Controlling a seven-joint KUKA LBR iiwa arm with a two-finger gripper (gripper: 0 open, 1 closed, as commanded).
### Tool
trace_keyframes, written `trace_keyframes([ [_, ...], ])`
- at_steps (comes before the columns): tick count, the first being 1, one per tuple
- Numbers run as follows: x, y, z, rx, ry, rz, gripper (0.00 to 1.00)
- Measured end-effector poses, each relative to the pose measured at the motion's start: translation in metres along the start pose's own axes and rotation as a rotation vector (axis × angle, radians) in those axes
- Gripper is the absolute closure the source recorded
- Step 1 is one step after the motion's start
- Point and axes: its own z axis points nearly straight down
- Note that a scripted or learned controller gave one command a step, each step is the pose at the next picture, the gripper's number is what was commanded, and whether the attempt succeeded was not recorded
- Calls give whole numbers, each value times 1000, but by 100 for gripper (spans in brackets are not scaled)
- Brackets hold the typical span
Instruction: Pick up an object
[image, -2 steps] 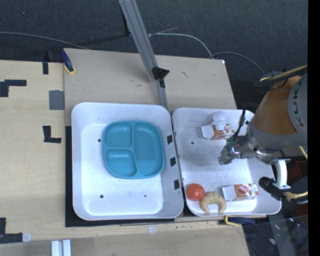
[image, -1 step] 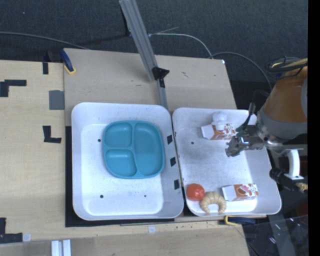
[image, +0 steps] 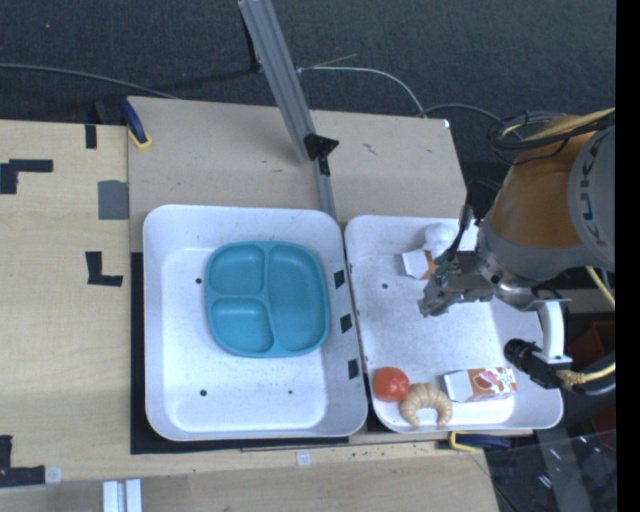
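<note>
Jaws (image: 440, 300) hover low over the right bin (image: 372, 300), and whether they stand apart or together cannot be told from the camera view. Nearest them, at the bin's far edge, lie a small white packet (image: 412, 263) and a white rounded piece (image: 437, 237), both likely light. Along the near edge sit a red ball (image: 391, 383), probably smooth and apt to roll, a tan croissant (image: 428, 402), best pinched across its middle, and a white-and-red carton (image: 480, 384), seemingly stiff with flat sides.
</note>
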Motion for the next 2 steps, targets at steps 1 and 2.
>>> trace_keyframes([
  [1,58,-11,-7,0,0,-1,100],
  [2,114,-6,-9,2,-1,-1,100],
])
